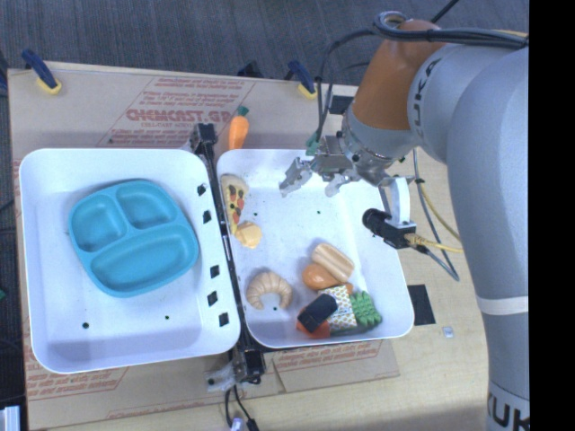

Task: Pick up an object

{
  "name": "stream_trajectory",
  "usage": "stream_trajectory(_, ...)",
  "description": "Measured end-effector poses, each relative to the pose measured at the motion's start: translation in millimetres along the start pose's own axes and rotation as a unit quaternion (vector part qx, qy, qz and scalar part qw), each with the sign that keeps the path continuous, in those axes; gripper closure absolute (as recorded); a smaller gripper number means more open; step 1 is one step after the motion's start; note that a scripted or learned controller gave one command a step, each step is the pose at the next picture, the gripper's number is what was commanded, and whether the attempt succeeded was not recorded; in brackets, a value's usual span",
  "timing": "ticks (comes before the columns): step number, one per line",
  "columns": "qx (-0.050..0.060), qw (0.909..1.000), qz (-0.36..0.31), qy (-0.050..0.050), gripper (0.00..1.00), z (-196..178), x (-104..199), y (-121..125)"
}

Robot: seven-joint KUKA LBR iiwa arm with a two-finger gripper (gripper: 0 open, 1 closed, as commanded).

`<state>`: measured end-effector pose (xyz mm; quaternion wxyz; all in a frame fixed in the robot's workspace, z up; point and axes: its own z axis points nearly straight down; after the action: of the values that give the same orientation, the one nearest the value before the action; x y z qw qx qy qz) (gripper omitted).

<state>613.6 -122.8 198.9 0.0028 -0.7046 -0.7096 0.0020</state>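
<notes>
My gripper [313,181] hangs over the far part of the right bin [287,232], its two fingers [291,179] spread open with nothing between them. Below it the bin floor is bare. Toys lie nearer the front: a croissant [269,288], a hot dog bun [333,259] with an orange piece [318,278] beside it, a black block [316,312], a patterned box [340,298] and a green leafy piece [365,308]. Against the bin's left wall lie a pizza slice [235,197] and a small yellow piece [249,235].
The left bin [54,330] holds a blue divided plate [135,234]. A toy carrot [237,131] lies on the cardboard behind the bins. Black clips [214,241] join the bins along the middle. The arm and its cables fill the right side.
</notes>
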Motion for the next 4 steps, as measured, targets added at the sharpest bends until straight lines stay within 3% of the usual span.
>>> stream_trajectory(1,-0.001,0.9868,-0.162,0.000,0.00,109,-9,-38)
stream_trajectory(2,-0.001,0.9680,-0.251,0.000,0.00,109,-31,-114)
stream_trajectory(3,-0.001,0.8919,-0.452,0.000,0.00,110,1,-116)
stream_trajectory(4,-0.002,0.8105,-0.586,-0.002,0.00,109,-12,-135)
